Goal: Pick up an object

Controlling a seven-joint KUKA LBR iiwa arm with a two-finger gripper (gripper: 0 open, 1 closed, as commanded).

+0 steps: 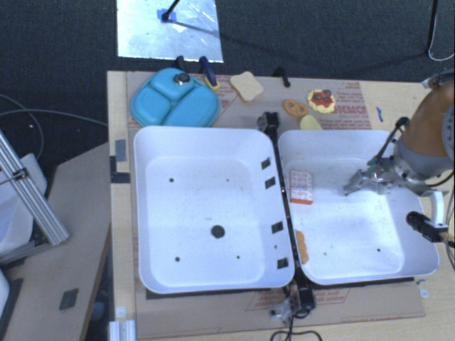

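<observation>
In the right bin (pixel 398 261) a small white packet with red print (pixel 301 187) lies flat near the left wall. An orange, biscuit-like piece (pixel 301 246) rests against that same wall, nearer the front. My gripper (pixel 353 186) hangs low over the bin's middle, to the right of the packet, with its metal fingers pointing left. Nothing shows between the fingers. The left bin (pixel 163 261) holds only a dark round spot (pixel 217 231).
Behind the bins on the bench lie a blue divided plate (pixel 175 99), a toast slice (pixel 247 86), a small pizza toy (pixel 321 100), an orange piece (pixel 294 107) and a yellow piece (pixel 310 123). Black clips line the divider between the bins.
</observation>
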